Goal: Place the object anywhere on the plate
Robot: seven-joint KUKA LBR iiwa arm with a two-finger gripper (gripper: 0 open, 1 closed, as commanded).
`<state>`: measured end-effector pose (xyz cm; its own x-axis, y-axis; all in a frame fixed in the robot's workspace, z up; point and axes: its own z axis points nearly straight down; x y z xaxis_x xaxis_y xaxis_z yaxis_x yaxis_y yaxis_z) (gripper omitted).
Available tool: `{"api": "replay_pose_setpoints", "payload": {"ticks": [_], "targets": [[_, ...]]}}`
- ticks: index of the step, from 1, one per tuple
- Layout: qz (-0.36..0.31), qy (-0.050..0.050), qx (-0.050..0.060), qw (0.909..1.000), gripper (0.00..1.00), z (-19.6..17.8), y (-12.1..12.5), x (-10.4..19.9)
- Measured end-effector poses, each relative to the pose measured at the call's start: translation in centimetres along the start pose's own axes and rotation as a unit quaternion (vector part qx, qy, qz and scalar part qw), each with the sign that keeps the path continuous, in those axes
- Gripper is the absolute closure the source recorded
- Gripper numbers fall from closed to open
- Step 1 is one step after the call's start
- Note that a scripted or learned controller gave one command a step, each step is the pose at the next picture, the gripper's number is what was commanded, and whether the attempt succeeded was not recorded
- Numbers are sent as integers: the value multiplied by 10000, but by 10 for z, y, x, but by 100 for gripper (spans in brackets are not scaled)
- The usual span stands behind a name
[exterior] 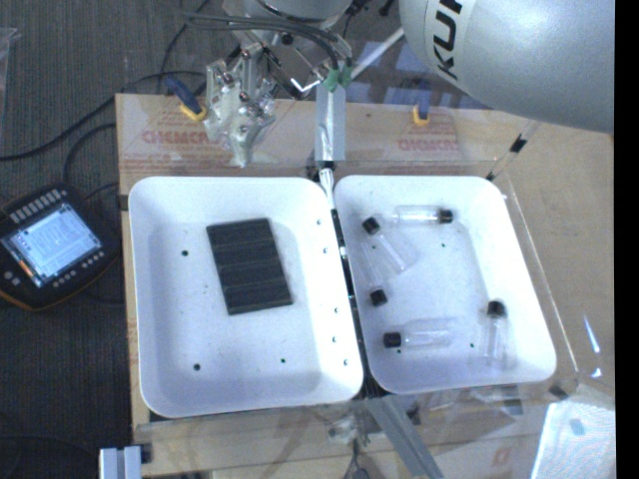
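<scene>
left bin (160,297): open around plate (250,265) | right bin (519,267): scattered vials (419,216)

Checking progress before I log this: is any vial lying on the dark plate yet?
No, the dark plate lies bare in the left bin.

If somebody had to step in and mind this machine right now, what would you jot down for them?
Gripper: up above the far edge of the left bin, nothing seen between its fingers; open or shut cannot be told.
Plate: the dark ribbed slab lying flat in the left bin, nothing on it.
Objects: clear vials with black caps in the right bin, one near the far wall, one near the front, one at the right side, another by the divider, plus a small black cap lying alone.
Done: nothing placed yet.
Left: pick up a vial and set it on the plate.
</scene>
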<state>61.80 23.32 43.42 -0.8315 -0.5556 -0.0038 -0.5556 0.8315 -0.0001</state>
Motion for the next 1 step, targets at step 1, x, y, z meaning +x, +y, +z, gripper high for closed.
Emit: {"api": "replay_pose_setpoints", "payload": {"ticks": [1], "targets": [[-1634,-3,-10,9866,100,20,-13,-19]]}}
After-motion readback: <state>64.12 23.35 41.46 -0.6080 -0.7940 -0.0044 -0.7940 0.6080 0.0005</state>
